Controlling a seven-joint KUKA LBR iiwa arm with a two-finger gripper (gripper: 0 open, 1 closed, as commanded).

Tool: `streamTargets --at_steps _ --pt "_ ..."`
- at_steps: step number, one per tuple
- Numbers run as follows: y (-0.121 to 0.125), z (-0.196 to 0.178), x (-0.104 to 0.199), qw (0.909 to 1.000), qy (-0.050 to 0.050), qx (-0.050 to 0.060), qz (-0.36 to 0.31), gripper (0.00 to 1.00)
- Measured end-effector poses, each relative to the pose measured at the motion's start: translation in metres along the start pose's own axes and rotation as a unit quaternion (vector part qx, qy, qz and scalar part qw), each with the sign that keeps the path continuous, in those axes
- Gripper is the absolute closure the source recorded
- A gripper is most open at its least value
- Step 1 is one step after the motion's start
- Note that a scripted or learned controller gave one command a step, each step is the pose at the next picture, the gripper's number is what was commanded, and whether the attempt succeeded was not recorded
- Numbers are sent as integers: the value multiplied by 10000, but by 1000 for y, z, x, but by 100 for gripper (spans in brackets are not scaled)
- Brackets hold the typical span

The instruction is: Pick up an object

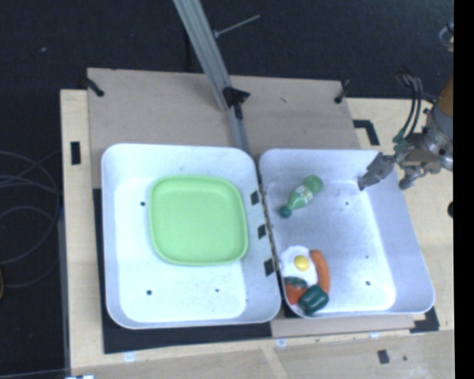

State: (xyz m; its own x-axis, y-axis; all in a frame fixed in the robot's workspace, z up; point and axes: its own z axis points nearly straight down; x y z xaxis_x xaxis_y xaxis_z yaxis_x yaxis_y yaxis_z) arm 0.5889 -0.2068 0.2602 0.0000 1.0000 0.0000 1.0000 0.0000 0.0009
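A pale wooden bench stands against a dark floor and bears 2 shallow white bins side by side. Nothing has been picked up yet, as far as I can judge: every candidate lies on a bin floor. In the right bin a small green bottle lies on its side near the far left corner, and a cluster of toy food (an egg, something orange, something dark green) sits against the near left wall. The left bin holds a flat green plate.

The gripper hovers over the right bin's far right rim, well apart from the bottle. Its 2 fingers are spread, with nothing between them, touching nothing. The approach, descent and grasp all remain.
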Motion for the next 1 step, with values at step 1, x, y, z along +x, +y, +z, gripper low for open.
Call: streamTargets --at_steps 1 --pt "0 58 8 10000 3 26 1 0"
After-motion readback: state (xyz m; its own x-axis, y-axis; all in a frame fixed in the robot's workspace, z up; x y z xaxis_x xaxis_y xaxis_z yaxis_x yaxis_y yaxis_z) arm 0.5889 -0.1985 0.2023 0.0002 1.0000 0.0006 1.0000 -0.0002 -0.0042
